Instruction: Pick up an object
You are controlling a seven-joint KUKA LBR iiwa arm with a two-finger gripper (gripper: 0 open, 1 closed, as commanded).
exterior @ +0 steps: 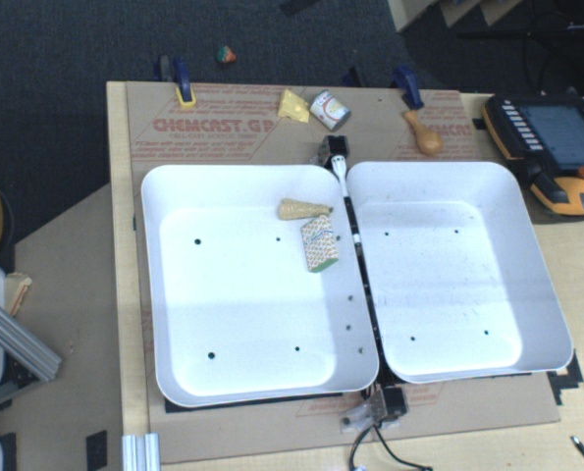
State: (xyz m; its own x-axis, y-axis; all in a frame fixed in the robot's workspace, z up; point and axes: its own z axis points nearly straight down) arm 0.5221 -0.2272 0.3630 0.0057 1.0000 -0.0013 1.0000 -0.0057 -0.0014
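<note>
The worktop [223, 126] is carrying two white bins, and the left bin [223, 361] is holding both loose things, well up towards its far rim and near the wall it shares with the right bin [458, 341]. The patterned packet [318, 242] is lying flat and is probably light and crushable, best pinched across its narrow width. The tan roll [302, 209], touching it just above, likely feels firmer. Whether the hand is open or closed, I cannot tell.
</note>
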